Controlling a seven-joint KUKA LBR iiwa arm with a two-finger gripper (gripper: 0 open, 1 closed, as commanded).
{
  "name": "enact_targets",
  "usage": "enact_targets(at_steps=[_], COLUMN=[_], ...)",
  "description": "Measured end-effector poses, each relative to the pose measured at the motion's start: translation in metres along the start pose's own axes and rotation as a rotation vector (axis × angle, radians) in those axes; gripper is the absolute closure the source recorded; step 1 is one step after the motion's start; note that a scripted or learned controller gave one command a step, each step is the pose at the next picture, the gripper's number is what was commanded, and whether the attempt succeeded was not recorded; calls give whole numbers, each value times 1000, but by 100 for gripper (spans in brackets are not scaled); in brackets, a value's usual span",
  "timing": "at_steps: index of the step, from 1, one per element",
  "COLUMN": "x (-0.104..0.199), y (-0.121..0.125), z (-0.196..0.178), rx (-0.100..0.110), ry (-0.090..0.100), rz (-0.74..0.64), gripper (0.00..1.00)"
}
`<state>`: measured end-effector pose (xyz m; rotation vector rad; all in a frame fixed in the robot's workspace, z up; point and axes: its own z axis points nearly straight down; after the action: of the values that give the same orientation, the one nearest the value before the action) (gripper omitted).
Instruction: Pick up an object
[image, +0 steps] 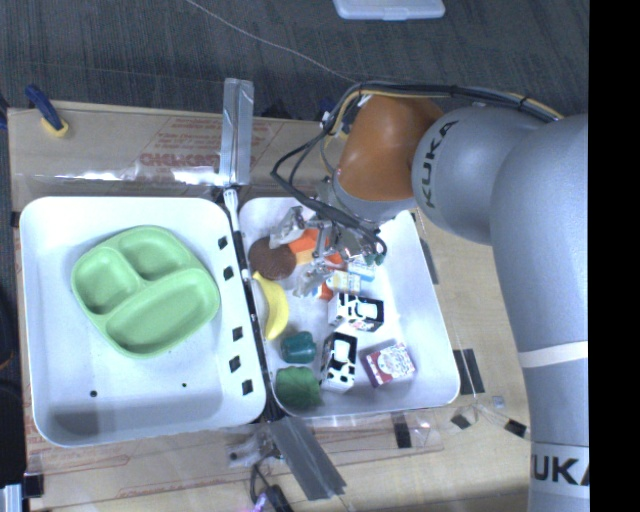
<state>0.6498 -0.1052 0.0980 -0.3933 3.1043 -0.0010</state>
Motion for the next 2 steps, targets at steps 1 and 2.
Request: enact_targets(at_steps=[1, 2], x=[-3, -10], y=[1, 1], z=[-13, -164], rx=[2, 3], ry=[-6, 3], rz=[-5, 315], gripper=[100, 100])
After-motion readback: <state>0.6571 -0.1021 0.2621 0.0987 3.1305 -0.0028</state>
